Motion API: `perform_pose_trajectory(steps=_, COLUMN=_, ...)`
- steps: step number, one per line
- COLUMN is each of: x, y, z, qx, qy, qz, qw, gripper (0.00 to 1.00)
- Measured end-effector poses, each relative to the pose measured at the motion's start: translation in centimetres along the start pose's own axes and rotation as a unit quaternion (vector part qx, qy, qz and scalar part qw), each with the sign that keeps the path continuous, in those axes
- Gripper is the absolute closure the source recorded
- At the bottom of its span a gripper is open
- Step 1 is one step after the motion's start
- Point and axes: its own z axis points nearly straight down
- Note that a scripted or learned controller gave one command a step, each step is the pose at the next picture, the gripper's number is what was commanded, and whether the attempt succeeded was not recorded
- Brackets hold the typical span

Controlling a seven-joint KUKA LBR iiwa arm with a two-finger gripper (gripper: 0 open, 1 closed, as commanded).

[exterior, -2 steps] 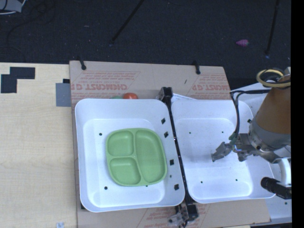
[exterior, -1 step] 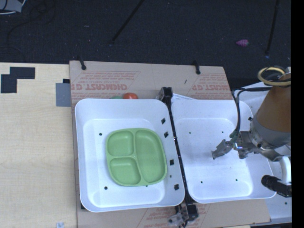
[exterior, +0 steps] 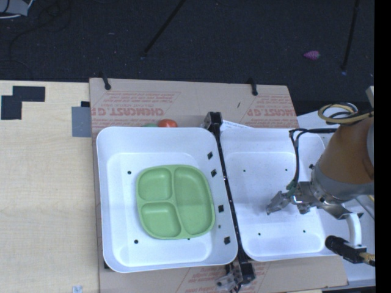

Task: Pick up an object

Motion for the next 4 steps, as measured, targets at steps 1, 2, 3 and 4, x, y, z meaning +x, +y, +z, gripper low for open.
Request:
perform_pose_trajectory(steps=1, x=0.1, y=0.0, z=4.7, qx=-0.003, qy=-0.001, qz=0.0, qw=1.0, gripper=0.0)
perform_pose_trajectory(steps=2, x=-0.1, y=0.1, z=3.5, qx=-0.003, qy=-0.001, qz=0.003, qw=1.0, gripper=1.0)
perform_pose_trajectory(steps=3, x=-1.0, y=-0.5, z=-1.5, qx=-0.004, qy=-0.001, qz=0.002, qw=1.0, gripper=1.0)
perform_pose_trajectory(steps=4, x=-1.0, y=-0.7, z=-7.8, qx=-0.005, qy=-0.002, qz=-0.001, qw=1.0, gripper=1.0)
